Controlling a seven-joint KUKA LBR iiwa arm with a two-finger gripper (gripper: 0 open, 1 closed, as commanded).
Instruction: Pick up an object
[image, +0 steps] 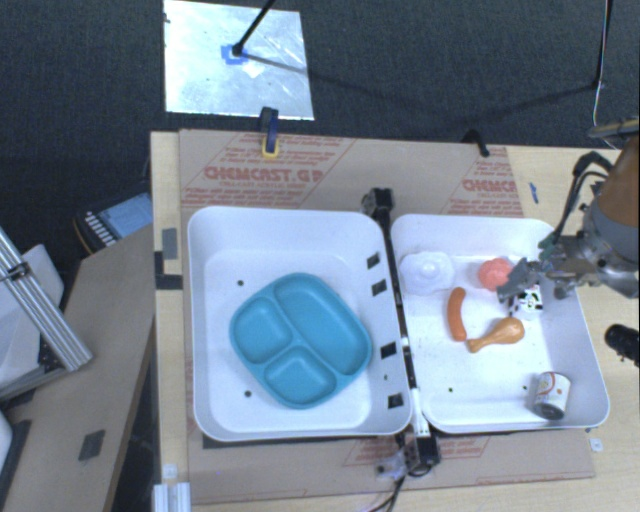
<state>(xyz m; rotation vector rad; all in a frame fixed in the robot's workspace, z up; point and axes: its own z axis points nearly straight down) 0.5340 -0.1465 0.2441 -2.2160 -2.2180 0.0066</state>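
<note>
Both bins are white, left bin (210, 250) & right bin (575, 330), w/ black clips along the middle seam. The divided plate (300, 340) is plain teal-blue. Sausage (457, 313) orange, ball (493, 272) salmon-pink, drumstick (497, 335) tan-orange, cup (427, 270) whitish & see-through, can (549, 393) silver w/ dark end, small toy (529, 298) black-&-white blotched. Gripper (522, 283) dark grey; arm (615, 235) grey w/ orange band. Cardboard (260, 172) brown w/ red lettering, clamp (270, 145) yellow, foil sheet (200, 60) silver w/ a blue bit.

A brown sheet (300, 172) printed CHEMCAST GP lies under the two white bins (215, 250). A yellow-and-black clamp (269, 135) sits on its far edge, well left of the gripper (524, 288). Beyond the clamp, a silvery sheet (200, 60) lies on dark carpet (450, 50).
</note>
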